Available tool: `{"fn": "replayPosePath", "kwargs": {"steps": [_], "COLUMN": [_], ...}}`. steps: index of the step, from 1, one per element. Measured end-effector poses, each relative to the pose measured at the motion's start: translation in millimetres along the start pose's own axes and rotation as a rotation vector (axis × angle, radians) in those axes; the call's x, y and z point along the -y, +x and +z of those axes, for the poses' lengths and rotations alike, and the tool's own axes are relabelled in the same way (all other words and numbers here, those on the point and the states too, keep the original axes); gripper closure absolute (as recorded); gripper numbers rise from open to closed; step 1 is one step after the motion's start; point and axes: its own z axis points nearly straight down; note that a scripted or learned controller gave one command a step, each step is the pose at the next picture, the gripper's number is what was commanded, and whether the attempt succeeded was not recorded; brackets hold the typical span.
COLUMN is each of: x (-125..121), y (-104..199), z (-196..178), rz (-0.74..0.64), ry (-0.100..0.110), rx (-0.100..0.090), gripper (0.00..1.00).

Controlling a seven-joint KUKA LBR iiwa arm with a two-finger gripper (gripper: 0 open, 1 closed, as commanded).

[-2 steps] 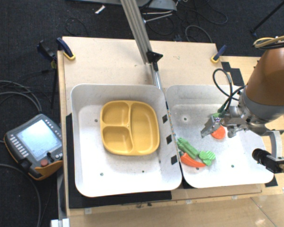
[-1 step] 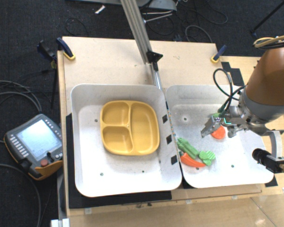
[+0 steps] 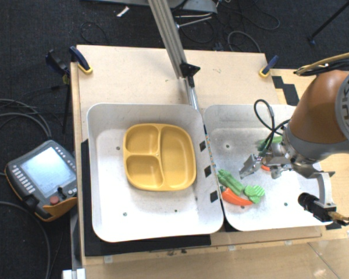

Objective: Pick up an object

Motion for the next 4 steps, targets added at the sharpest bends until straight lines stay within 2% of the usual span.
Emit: {"fn": "replayPosePath", "kwargs": {"steps": [1, 2, 3, 4], "x": [-6, -9, -12, -14], "y": [-2, -1, -3, -6], "z": [60, 75, 61, 17], "rz": [-0.001, -0.001, -0.001, -0.003], "ry": [0.000, -0.009, -0.022, -0.011], "rx": [-0.001, -0.002, 0.002, 0.002], "gripper": [0.00, 0.00, 1.00, 1.00]}}
